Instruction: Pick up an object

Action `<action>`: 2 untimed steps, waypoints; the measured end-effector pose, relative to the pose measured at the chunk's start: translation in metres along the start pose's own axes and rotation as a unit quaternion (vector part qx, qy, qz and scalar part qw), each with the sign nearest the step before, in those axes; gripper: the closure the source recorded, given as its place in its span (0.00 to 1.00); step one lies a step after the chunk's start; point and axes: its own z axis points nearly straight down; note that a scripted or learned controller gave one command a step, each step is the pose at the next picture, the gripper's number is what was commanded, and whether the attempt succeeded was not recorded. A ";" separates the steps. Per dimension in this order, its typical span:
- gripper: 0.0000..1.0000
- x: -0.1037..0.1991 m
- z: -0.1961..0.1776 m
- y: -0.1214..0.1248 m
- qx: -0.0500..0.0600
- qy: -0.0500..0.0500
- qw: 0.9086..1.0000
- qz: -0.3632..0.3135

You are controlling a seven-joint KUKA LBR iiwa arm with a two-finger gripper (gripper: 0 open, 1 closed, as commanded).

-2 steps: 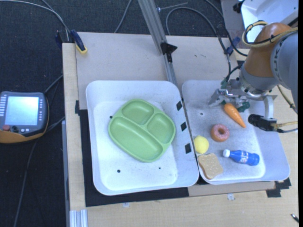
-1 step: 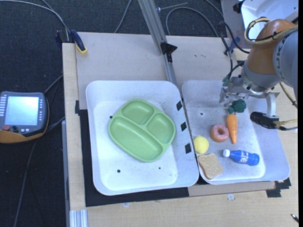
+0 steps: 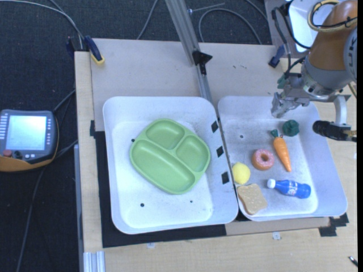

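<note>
Dark carpet and loose cables ring a pale table (image 3: 142, 67) carrying two white bins side by side. From where I stand, the left bin (image 3: 122, 208) holds a green divided plate (image 3: 169, 155) and nothing else I can make out. The right bin (image 3: 329, 191) has all the small stuff: a dark green lump (image 3: 291, 127), a carrot (image 3: 281, 151), a pink donut (image 3: 262, 159), a lemon (image 3: 241, 173), a slice of bread (image 3: 252, 199) and a blue bottle (image 3: 291, 188) lying on its side.

The arm comes in from the right, and its claw (image 3: 282, 105) hangs over the far part of the right bin, near the green lump and carrot but apart from both. Whether the claw is spread or pinched I cannot tell; it's too small and blurred.

So, by my reckoning, nothing is picked yet. Every item lies on the bin floor. Choosing a target, dropping down, gripping and lifting are all left to do.
</note>
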 end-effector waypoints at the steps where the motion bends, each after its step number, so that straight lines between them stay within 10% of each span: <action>1: 1.00 0.007 -0.059 -0.003 0.000 0.000 1.000 0.000; 2: 1.00 0.007 -0.092 -0.002 0.000 0.000 1.000 0.000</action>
